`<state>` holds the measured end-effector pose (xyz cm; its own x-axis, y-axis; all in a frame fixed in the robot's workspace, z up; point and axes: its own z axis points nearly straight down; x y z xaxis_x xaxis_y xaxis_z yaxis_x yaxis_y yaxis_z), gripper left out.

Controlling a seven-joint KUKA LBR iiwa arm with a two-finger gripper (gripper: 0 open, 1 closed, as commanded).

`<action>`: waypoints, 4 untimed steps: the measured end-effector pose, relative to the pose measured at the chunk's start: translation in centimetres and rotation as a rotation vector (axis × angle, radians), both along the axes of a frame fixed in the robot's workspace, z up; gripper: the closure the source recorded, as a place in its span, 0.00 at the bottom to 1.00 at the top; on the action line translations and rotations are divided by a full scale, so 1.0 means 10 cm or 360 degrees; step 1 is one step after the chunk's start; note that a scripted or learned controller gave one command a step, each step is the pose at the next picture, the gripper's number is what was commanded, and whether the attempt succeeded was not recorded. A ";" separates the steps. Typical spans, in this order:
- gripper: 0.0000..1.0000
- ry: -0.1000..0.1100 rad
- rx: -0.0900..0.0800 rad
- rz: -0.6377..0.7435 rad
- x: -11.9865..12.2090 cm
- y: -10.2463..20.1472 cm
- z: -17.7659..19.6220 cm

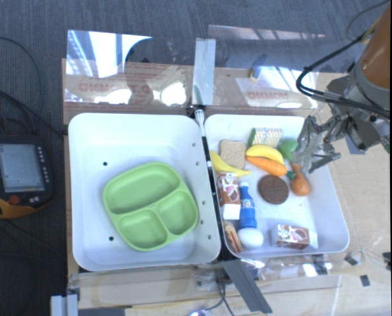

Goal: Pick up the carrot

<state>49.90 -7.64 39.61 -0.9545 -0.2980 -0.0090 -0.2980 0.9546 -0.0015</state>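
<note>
The carrot (267, 165) is an orange tapered piece lying on its side in the middle of the right bin (329, 210), just under a yellow banana (263, 153). My gripper (300, 162) hangs over the bin's right side, reaching in from the right and pointing down-left. Its tip is just right of the carrot's thin end and above a small round orange fruit (302, 185). The carrot lies on the bin floor, apart from the gripper.
The right bin also holds a brown cookie (273, 189), a bread slice (233, 153), a green item (287, 147), a cracker box (267, 136), a blue bottle (248, 206), a white egg (251, 237) and small cartons (292, 236). A green divided plate (151, 205) lies in the left bin.
</note>
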 end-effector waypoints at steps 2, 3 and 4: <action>1.00 -0.0015 0.0002 -0.0002 0.03 0.01 0.20; 1.00 0.0017 0.0000 -0.0065 0.11 -0.06 -0.25; 1.00 0.0002 0.0000 -0.0065 0.12 -0.05 -0.12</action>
